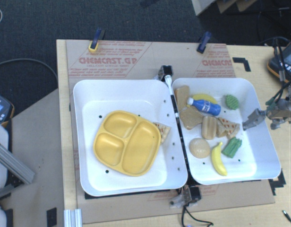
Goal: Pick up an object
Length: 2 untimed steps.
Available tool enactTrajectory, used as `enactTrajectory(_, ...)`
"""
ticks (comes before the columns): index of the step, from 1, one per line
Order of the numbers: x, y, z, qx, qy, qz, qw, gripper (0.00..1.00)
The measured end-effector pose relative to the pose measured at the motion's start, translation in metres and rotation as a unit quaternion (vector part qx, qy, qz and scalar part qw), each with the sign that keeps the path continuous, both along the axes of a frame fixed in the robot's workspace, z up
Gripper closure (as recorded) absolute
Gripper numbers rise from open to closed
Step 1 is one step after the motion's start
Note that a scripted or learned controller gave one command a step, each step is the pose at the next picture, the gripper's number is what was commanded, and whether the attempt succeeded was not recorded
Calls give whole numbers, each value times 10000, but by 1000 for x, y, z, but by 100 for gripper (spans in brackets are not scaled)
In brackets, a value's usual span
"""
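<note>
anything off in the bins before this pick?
One thing: a waffle-patterned wedge in the left bin is half tucked under the yellow plate, so part of it is hidden. The right bin's items sit in a tight pile, several touching. No spills or visible damage.

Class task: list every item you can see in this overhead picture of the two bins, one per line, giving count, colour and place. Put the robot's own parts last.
bins: 2, white, side by side on the bench
divided plate: 1, yellow, left bin
wafer piece: 1, tan, left bin, at the plate's right edge
bottle: 1, blue and white, right bin
banana: 1, yellow, right bin, front
round green item: 1, right bin, rear
long green item: 1, right bin
clamps: 2, blue, bench's far edge
gripper: 1, grey, over the right bin's right side
</note>
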<state>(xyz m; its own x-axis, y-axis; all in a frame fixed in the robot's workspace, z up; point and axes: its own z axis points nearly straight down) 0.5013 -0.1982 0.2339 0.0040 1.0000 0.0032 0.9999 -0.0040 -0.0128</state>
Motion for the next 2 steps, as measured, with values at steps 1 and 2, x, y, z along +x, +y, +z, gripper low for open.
enactTrajectory(1, 3, 1, 7, -19, -67, 21, 10000, 0)
enactTrajectory(2, 6, -3, -55, -1, -30, 17, 10000, 0)
